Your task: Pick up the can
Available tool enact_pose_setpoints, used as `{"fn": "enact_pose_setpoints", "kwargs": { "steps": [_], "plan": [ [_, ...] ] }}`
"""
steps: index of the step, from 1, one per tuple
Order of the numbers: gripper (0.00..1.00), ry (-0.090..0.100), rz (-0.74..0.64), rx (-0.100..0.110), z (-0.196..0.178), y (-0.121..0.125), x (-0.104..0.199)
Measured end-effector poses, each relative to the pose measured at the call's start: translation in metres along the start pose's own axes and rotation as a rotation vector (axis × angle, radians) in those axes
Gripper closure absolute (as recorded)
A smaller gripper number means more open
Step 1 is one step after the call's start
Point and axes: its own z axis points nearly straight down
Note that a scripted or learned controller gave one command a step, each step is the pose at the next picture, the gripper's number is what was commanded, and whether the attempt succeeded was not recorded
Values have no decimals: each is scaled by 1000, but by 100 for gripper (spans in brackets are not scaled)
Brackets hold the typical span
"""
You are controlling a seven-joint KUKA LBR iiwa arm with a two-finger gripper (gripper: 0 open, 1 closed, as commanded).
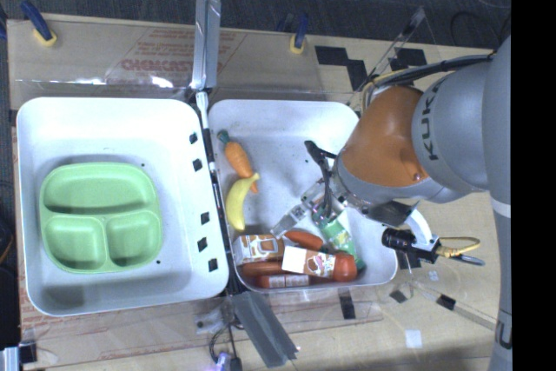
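Two white bins (52,122) — the left one holds a pale green tray (100,217); in the right, an orange carrot (238,158), yellow banana (236,202), and a red-and-white can (258,248) — grey arm (473,130), orange band

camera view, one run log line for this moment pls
arm: over right bin | gripper: low among items | can: lying at front wall, not gripped | left bin: green tray

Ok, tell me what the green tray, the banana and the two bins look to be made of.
Green tray: likely molded plastic, matte pale green, with smooth rounded compartments pressed into one piece. Banana: probably a plastic toy, given its even yellow colour and soft sheen, though real fruit cannot be ruled out. Left bin and right bin: seemingly thin white plastic, slightly glossy, with rounded corners.
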Motion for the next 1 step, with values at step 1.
{"fn": "enact_pose_setpoints", "kwargs": {
  "steps": [1],
  "plan": [
    [100, 2, -6, -1, -9, 2, 1]
  ]
}}
